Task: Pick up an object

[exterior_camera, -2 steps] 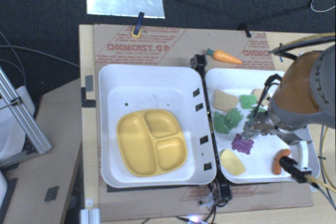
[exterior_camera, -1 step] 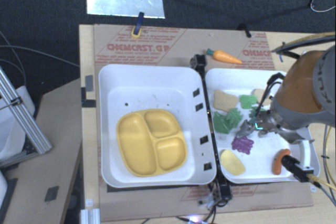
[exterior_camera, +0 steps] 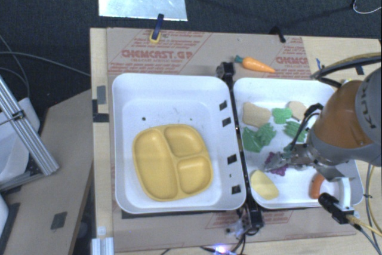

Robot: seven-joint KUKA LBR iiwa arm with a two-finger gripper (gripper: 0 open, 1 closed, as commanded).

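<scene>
Tool [exterior_camera: 285, 156] low in the right white bin [exterior_camera: 334, 92], over the dark purple leafy plastic piece [exterior_camera: 276, 163] just right of the green leafy toy [exterior_camera: 258, 138]; finger state unreadable; best to descend squarely, straddling purple alone.

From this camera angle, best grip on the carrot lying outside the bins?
Probably take the carrot across its thick orange middle, coming straight down. It lies flat on the board just behind the right bin, green top to the view's left and tapered tip to the right. Closing across the narrow width suits the long shape; the tip looks too thin to hold well.
</scene>
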